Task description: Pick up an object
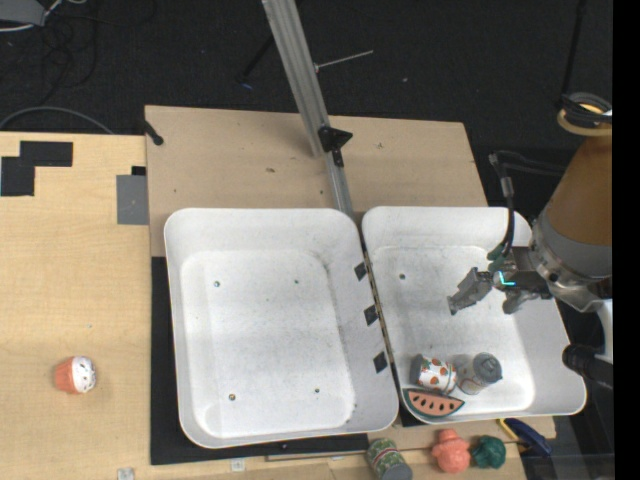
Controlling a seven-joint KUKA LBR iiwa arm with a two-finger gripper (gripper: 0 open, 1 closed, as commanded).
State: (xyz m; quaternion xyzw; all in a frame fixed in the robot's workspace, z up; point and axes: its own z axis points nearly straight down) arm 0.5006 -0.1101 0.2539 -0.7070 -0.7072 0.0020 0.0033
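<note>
My gripper (488, 296) hangs over the right part of the right bin (430, 230), fingers spread apart with nothing between them. Near that bin's front edge lie a small white and red figure (436, 374), a grey round object (484, 370) beside it, and a watermelon slice toy (434, 405) resting on the front rim. These objects sit below and slightly left of the gripper, well apart from it.
The left bin (262, 323) lies alongside. A metal rail (305, 88) slants up from between the bins. Outside the bins, a red and white ball (75, 375) rests on the wooden bench at left; a pink toy (450, 450), a green toy (489, 452) and a small can (383, 457) lie at the front.
</note>
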